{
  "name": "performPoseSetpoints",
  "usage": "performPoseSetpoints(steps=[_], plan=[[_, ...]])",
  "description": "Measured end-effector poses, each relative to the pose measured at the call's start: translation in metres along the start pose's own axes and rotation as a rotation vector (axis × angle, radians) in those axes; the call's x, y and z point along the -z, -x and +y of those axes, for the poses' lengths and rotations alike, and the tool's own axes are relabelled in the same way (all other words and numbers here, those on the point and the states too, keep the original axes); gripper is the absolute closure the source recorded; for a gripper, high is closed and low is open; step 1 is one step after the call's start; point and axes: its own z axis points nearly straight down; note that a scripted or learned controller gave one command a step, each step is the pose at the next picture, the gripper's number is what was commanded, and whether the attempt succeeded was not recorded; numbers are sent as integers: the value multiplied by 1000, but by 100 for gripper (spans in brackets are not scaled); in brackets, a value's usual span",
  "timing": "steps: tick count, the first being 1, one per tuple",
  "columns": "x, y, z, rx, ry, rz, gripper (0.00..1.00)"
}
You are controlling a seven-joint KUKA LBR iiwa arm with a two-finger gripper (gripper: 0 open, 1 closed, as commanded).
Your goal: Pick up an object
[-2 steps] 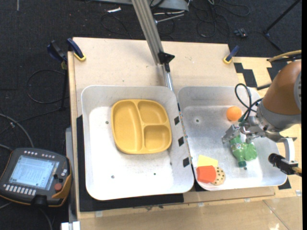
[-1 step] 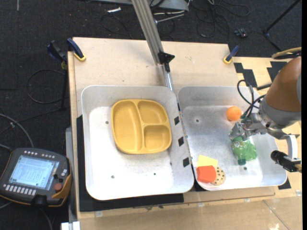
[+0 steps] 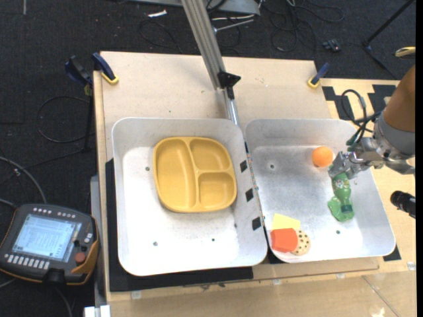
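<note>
At the right of the frame, in the right white bin, the two-finger gripper is poised over a green plastic bottle, grasp state unclear; descent and closing appear needed next.

Even, fairly bright overhead light, no hard shadows. Both white bins come out slightly blown, with soft glare on the far rim of the right bin. Dark floor at far and left edges is underexposed, cables barely readable. Yellow tray is sharp with a mild sheen. Small items near right are soft and low-res. Arm at the right edge is a bit blurred. Slight slant perspective; metal pole leans.
</note>
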Motion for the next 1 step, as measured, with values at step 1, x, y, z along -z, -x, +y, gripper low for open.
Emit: performPoseSetpoints(steps=[1], plan=[[48,0,2,1,-1,0,100]])
